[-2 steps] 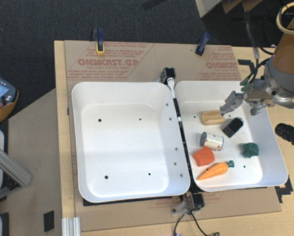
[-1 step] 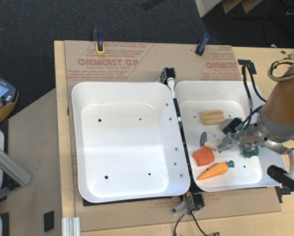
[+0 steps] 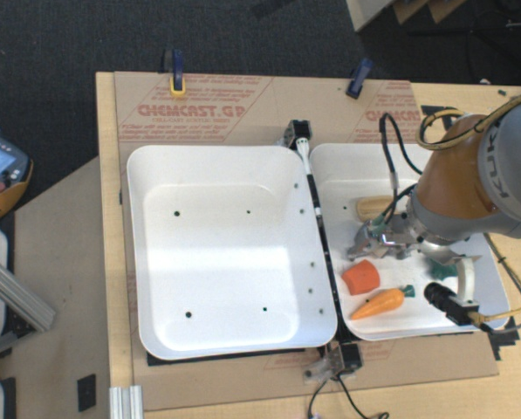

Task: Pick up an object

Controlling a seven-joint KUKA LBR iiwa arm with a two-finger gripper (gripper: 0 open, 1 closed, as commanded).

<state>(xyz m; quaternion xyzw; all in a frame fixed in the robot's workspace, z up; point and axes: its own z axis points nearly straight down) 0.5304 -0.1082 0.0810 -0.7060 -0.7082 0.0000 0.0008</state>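
The right white bin (image 3: 330, 160) holds three things. A red-orange block (image 3: 361, 278) lies near its front left. Just in front of that is an orange carrot (image 3: 380, 304) with a green tip, lying slantwise. A pale wooden cylinder (image 3: 373, 206) rests further back, partly hidden by the arm. My gripper (image 3: 370, 241) reaches down into this bin from the right, just behind and above the red-orange block and in front of the wooden cylinder. Nothing is visibly held in it.
The left white bin (image 3: 155, 173) sits beside the right one, with a black divider strip (image 3: 317, 216) between them. Both rest on a cardboard sheet (image 3: 199, 103) clamped at the back. The grey and orange arm (image 3: 456, 186) covers the right bin's right side.
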